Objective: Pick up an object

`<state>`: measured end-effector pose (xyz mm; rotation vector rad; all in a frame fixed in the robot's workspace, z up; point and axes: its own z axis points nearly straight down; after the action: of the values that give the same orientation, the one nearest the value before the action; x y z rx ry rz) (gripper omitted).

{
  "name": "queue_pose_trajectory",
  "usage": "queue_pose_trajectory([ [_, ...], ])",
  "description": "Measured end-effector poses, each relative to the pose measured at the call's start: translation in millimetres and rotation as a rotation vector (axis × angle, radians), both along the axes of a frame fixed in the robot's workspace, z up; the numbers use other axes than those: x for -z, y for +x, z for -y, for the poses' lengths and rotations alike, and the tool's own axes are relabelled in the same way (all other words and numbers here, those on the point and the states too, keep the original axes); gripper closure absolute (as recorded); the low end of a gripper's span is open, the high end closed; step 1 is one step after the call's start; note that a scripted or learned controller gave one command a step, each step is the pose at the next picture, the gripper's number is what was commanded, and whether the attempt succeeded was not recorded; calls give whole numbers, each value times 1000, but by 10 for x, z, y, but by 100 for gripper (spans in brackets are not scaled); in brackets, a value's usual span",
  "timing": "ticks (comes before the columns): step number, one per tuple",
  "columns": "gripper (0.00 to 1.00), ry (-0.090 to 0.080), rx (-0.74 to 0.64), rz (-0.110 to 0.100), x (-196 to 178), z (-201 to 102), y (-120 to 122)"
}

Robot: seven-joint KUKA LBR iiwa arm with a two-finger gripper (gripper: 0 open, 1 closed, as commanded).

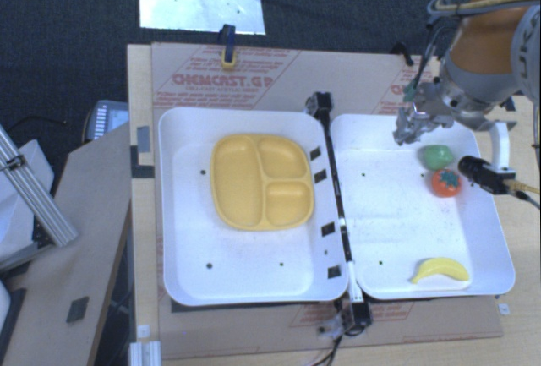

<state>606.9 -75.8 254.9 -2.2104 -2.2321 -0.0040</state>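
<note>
In the right bin (397, 271) lie a green round object (437, 156), a red-orange tomato-like object (445, 183) just below it, and a yellow banana (440, 271) near the front edge. My gripper (409, 131) hangs over the bin's back part, a little to the left of the green object and above the bin floor. Nothing shows between its tips. The arm, grey with an orange band, comes in from the upper right.
The left bin (186, 263) holds a yellow divided plate (260, 181). A black clip strip (331, 187) runs between the two bins. A black cylinder on a bracket (482, 172) juts in beside the red object. Cardboard lies under the bins.
</note>
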Motion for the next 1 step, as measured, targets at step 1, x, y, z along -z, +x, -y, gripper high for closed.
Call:
queue_pose_trajectory([
  [1,100,0,1,-2,86,-443,-165],
])
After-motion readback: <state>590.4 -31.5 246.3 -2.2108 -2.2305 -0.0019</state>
